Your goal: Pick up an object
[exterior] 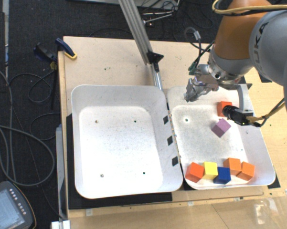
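Bench (114, 56): pale board top, bearing two shallow white bins side by side; dark floor with cables around it.
Arm (258, 32): grey, orange band above the wrist, reaching in from the right and bending down over the far edge of the right bin.
Left bin (117, 137): the wider of the two, speckled white floor with a few dark dots.
Right bin (191, 128): touches the left bin along its near-side wall; all the blocks lie in it.
Metal pole (133, 23): slants from the top of the view down to the seam between the bins, ending in a black clamp.
Gripper (193, 93): low over the far left corner of the right bin, pointing down and left — dark, small, seen at a slant; whether it is wide or narrow cannot be told. Nothing is seen in it.
Purple block (221, 127): alone in mid-bin, tilted, well apart from the gripper.
Orange block by the far wall (224, 108): just beside a black fitting on the arm's cable.
Near-edge row: orange block (195, 171), yellow block (210, 169), blue block (223, 175), then two more orange blocks (234, 165) (247, 170) — packed close, neighbours touching or nearly so.
Blue-and-yellow clamp (62, 46): at the bench's far left corner.
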Motion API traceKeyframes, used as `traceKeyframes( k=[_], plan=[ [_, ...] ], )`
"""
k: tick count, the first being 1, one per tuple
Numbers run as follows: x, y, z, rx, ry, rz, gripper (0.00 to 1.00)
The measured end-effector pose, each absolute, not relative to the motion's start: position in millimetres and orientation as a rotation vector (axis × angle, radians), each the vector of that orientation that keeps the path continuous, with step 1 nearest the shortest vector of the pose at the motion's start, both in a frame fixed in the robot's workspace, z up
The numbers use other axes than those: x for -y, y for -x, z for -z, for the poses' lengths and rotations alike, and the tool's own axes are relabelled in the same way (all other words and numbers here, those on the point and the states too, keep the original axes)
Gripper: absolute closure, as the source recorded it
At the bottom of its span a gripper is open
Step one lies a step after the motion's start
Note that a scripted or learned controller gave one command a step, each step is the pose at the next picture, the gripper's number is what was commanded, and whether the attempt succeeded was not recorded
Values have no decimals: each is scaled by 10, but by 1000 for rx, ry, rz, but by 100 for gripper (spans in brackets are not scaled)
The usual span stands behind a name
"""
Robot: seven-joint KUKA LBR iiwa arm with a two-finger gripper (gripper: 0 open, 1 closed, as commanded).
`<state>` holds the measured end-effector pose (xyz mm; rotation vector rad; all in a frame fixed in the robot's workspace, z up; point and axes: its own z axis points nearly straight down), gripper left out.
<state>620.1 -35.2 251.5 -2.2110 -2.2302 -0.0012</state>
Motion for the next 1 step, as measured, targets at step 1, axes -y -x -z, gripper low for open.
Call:
traceKeyframes(
  k=[1],
  plan=[
    [-258, -6202, -2388, 2229, 2209, 0, 100]
  ],
)
